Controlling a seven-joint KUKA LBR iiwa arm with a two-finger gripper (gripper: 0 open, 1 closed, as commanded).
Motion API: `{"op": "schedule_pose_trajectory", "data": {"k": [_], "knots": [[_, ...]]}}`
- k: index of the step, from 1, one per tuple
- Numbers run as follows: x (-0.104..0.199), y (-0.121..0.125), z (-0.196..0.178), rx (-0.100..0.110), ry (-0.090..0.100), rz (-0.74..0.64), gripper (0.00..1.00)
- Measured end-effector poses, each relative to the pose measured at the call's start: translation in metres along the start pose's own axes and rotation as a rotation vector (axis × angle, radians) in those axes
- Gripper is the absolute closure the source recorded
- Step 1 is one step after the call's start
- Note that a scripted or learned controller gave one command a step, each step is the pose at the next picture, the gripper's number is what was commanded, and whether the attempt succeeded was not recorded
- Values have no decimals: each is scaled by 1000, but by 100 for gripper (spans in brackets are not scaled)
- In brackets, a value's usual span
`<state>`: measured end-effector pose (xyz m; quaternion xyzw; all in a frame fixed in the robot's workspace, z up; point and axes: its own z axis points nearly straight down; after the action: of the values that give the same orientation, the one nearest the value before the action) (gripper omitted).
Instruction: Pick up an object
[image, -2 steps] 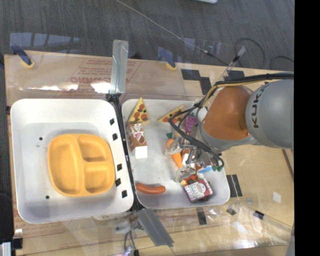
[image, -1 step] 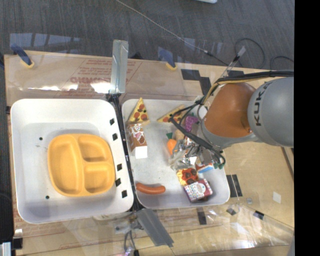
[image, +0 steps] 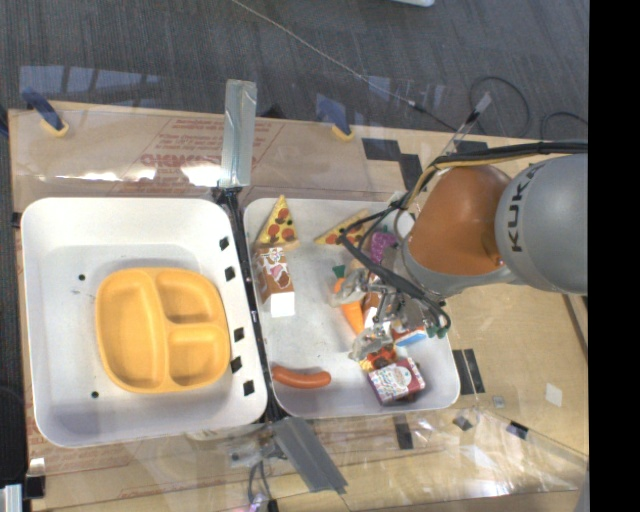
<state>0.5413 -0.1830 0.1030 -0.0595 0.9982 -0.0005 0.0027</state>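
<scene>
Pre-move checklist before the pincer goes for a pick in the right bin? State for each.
1. Pincer over the right bin: ok.
2. Object under the pincer: ok, red-labelled packet and orange piece lie close by.
3. Target isolated: not ok, items crowd there.
4. Object already held: cannot tell.
5. Easier picks apart from the clutter: ok, sausage and pizza slice lie alone.
6. Left bin holds the yellow divided tray, away from the arm: ok.

grey arm (image: 540, 225) (orange-banded) from the right, gripper (image: 380, 325) low
</scene>
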Motion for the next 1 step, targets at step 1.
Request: {"op": "schedule_pose_trajectory", "data": {"k": [1], "knots": [[-19,12,10,0,1,86,0]]}}
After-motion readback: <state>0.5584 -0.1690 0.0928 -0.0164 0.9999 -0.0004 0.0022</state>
